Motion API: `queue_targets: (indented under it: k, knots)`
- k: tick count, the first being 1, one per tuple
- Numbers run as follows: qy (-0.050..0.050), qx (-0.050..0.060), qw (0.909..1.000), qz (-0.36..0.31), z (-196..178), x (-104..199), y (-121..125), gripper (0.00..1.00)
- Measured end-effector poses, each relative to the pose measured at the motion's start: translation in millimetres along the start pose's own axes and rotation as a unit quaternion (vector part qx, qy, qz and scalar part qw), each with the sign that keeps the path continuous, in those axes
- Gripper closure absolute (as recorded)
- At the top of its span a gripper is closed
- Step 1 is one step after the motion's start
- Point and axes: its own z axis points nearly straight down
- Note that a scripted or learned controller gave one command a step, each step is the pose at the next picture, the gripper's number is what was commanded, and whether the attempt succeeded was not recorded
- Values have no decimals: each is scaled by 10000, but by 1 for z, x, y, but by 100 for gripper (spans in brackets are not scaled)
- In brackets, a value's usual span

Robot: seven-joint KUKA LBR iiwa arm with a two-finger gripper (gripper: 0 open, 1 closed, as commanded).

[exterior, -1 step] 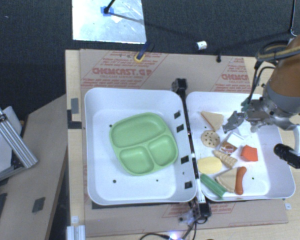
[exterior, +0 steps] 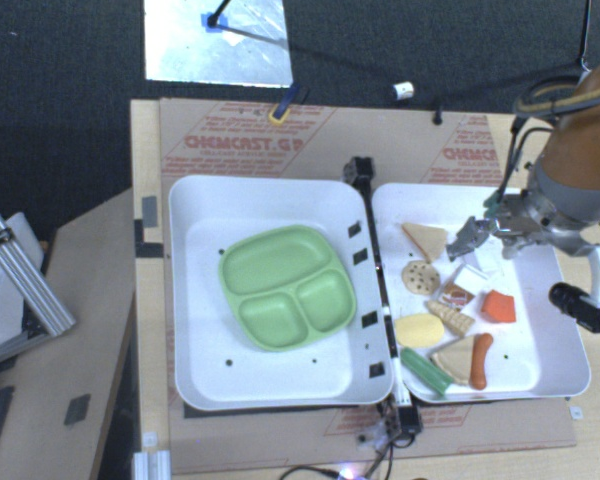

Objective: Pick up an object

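Toy food, the stuff to be picked from, lies in the right bin [exterior: 570,368]; nothing has been lifted yet as far as I can see. Starting at the left, the bench [exterior: 90,268] carries the left bin [exterior: 195,368], and in it sits a green divided plate [exterior: 285,286] with its three compartments bare. Across the divider, in the right bin, the pieces are clustered toward the left wall: a tan wedge [exterior: 426,238] near the top, a round cookie [exterior: 419,277] below it, then a pale yellow piece [exterior: 419,329] with a ridged cone [exterior: 450,316] just beside it. Nearer the front edge lie a green stick [exterior: 425,370], a bread slice [exterior: 454,361] and an orange-red sausage [exterior: 480,358] that rests on the slice. An orange block [exterior: 498,307] sits a little apart to the right.

Over the upper middle of that bin hangs the end effector [exterior: 472,238], reaching in from the right, close to the tan wedge and above the cookie. I cannot tell from here whether it is spread wide or drawn narrow, and I see nothing held in it.

So the approach looks under way, while the grasp and the lift both appear still to come.
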Motion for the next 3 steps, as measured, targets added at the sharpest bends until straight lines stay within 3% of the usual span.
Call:
queue_targets:
  k: [3]
  knots:
    - [7, 24, 10000, 12, 154, -6, -4, 0]
